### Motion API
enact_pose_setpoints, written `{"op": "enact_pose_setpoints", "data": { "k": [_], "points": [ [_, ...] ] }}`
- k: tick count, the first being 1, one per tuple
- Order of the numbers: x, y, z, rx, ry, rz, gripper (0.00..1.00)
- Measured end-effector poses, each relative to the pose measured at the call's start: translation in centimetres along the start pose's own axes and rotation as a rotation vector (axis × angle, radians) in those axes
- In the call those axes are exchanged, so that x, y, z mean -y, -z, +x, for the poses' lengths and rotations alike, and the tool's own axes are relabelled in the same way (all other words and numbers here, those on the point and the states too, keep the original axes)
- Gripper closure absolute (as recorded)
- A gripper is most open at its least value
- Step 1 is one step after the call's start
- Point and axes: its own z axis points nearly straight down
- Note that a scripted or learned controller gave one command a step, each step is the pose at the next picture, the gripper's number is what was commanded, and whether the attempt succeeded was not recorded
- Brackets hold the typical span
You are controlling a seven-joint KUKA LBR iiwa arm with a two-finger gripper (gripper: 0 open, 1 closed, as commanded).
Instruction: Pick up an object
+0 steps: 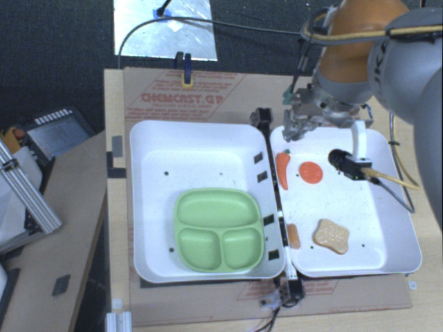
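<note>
Over the worktop [83, 206] you are hanging the grey arm [408, 54] in from the right, orange band above the wrist, with the pincer [294, 131] poised at the far left corner of the right bin [394, 254]. Whether it is released or clenched, I cannot tell. Nothing is showing in its grasp.

Beside it, the left bin [159, 158] is carrying only a green divided tray [218, 228], so your targets are lying in the right bin: a tan biscuit-shaped piece [331, 235] near the front, a flat red disc [311, 172] mid-bin, and an orange carrot [282, 169] just beside the dividing wall.

The carrot is nearest, so I judge it the natural pick. You are wanting to come straight down, straddling its narrow width and keeping off the wall.
</note>
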Motion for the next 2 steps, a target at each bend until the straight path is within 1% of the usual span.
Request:
{"op": "enact_pose_setpoints", "data": {
  "k": [1,2],
  "points": [
    [-1.1,-1.4,4.2,0.001,-0.002,0.001,1.00],
    [-3.0,-1.2,9.2,0.000,-0.002,0.000,1.00]
  ]
}}
